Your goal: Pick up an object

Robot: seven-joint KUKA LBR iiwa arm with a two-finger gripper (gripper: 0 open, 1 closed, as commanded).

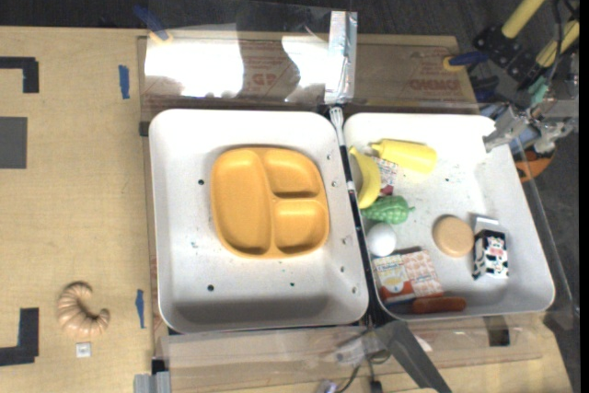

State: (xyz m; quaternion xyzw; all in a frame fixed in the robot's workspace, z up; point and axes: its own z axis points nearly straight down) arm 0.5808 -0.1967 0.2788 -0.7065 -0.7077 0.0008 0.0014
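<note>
Objects crowd the right bin; arm parked off its far right corner

Objects for picking lie in the right bin (515, 189), mostly along its left wall and near edge. A yellow bottle (405, 156) lies on its side near the far left corner. A banana (365, 182) curves down just below it, touching or overlapping the bottle's left end. A green bumpy toy (388, 211) sits just under the banana, and a white ball (381, 241) just under that, close to the left wall. A flat printed packet (407, 273) lies toward the near edge, with a red stick-like item (438, 304) tight against the near wall. A round tan disc (453, 236) sits mid-bin, and a small black-and-white carton (490, 254) stands upright just to its right, close beside it; contact unclear.

Left bin (184, 152) carries a yellow divided tray (269, 201), roughly centred, three compartments.

Gripper (502, 132) hangs at the far right corner of the right bin, over the rim, well apart from every item. Fingers too small and cluttered to read; cannot tell how wide they stand. Nothing visible between them.

Outside the bins: a pale curled croissant-like thing (81, 308) on the bench near its near left corner. A clear plastic sheet (248, 60) stands behind the left bin.
</note>
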